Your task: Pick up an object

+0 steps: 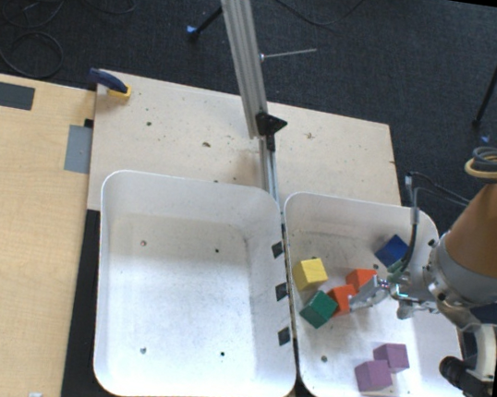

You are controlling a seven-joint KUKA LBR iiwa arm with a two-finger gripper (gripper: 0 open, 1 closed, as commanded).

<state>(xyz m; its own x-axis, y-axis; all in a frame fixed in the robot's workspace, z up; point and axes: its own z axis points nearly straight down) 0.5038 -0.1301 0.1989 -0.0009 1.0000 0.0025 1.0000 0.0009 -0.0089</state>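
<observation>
The right bin (358,218) holds several small blocks. A yellow cube (313,271) lies near its left wall, with a green cube (318,309) just below it. Two orange blocks (349,290) sit in the middle and a blue block (393,249) lies further back. A pair of purple blocks (381,366) rests near the front edge. The arm reaches in from the right, and my gripper (369,296) is low in the bin, right against the orange blocks and partly covering them. I see no block lifted off the floor of the bin.
The left bin (138,187) stands beside the right one, with a divider carrying black clips (279,291) between them. A slanted metal pole (250,72) rises behind the bins. The grey arm body (484,249) looms over the right bin's right side.
</observation>
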